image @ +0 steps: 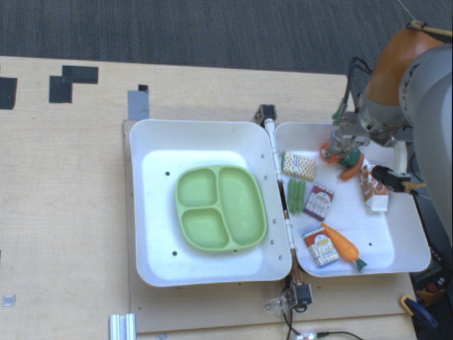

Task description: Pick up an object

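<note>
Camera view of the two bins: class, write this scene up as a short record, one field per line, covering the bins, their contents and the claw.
left bin: holds a green divided plate
right bin: holds small toy food items
carrot: near front of right bin, beside a small red box
green pods: by the bin's left wall
patterned packet: behind the pods
claw: at the right bin's back, over an orange-red item
grasp: cannot tell

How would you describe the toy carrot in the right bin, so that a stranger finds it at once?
Look in the right white bin, at its near edge. There the toy carrot lies slanted, right beside a small red and white box. It is the long orange cone with a green tip; its neighbours are flat boxes.
</note>
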Controlling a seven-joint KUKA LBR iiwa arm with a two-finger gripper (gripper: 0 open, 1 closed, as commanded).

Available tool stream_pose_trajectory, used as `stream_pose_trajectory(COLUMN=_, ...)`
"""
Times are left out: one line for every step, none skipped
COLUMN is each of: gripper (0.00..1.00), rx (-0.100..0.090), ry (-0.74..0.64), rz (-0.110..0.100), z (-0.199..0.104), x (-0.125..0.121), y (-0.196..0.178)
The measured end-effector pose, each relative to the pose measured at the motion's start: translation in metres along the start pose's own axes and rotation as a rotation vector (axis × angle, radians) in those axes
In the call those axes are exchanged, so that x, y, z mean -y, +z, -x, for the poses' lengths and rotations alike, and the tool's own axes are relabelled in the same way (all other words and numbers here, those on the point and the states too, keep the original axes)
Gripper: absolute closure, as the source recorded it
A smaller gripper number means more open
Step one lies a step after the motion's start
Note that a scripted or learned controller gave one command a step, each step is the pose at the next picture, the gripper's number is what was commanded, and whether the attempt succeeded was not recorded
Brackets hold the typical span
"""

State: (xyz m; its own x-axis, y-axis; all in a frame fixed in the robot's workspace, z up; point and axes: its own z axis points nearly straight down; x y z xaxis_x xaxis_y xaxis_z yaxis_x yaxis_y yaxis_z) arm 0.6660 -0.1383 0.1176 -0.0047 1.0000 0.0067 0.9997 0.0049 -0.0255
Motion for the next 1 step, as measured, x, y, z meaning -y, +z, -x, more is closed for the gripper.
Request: stream_pose_trajectory(gripper=1.0, rx=0.006, ry=-0.002, rz=0.031, z=-0.0546, x=0.0363, y=-0.0827)
